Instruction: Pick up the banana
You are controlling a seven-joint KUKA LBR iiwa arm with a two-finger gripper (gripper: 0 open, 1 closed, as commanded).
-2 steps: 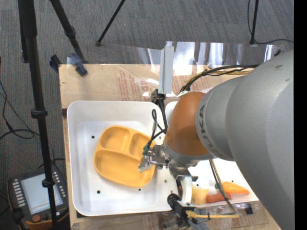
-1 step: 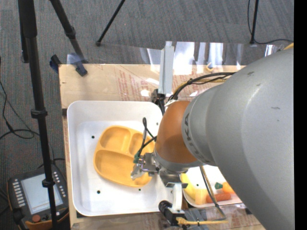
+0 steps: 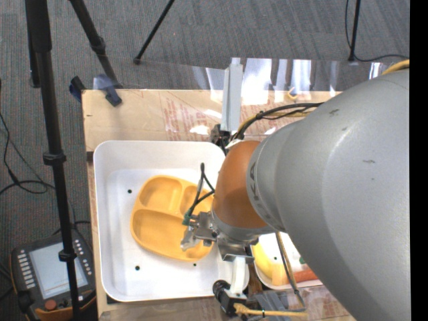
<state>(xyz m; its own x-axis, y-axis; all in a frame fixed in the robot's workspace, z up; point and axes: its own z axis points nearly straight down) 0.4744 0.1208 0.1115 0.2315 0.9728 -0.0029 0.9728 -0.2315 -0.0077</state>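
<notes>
A yellow rounded piece that looks like the banana lies in the right bin, mostly hidden under the arm. My gripper hangs low over the left bin, above the near right edge of a yellow divided plate. It is well left of the banana, across the wall between the bins. The big grey arm and its orange band cover most of the right bin.
An orange thing peeks out beside the banana in the right bin. A tripod pole and a teach pendant stand left of the bench. The plate fills the middle of the left bin.
</notes>
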